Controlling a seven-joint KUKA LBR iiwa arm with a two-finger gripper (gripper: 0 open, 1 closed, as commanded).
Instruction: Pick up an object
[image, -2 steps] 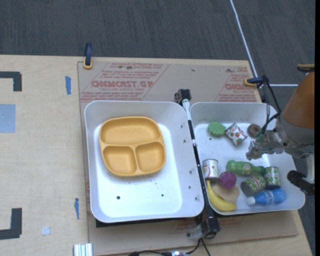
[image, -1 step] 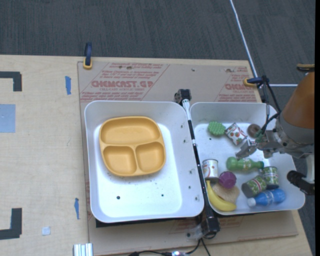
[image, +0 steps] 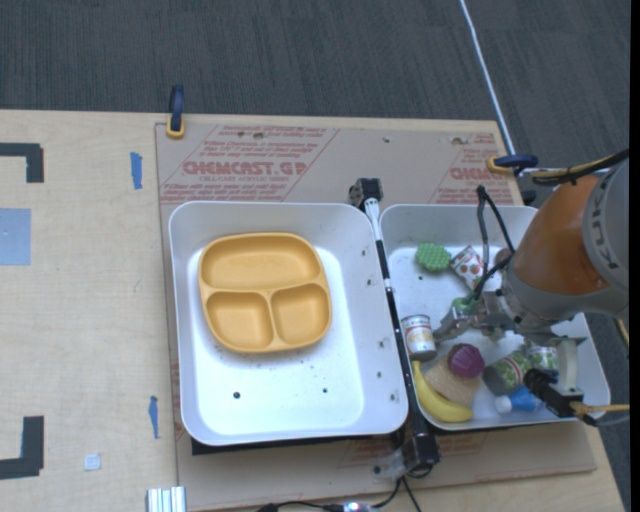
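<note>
Starting at your left, the pale wooden surface (image: 80, 330) carries strips of blue tape and black corner marks. Next you see the left bin (image: 270, 405), which holds a yellow divided plate (image: 265, 291) in its upper half, lying flat with its three compartments up.

Across the divider, the right bin (image: 400, 240) is crowded. A small jar with a white lid (image: 417, 334) sits against the bin's left wall, and just below it a banana (image: 437, 394) curves along the bottom edge. A purple round object (image: 465, 359) lies just right of the jar, touching the banana's upper side. A green ridged item (image: 433, 257) rests near the top of the bin, with a small wrapped packet (image: 467, 265) beside it.

The arm (image: 565, 250) comes in from your right, its orange band over the bin's right half. The jaws (image: 470, 318) hang low over the clutter, between the jar and the packet; you cannot tell how far apart they stand or whether anything sits between them.
</note>
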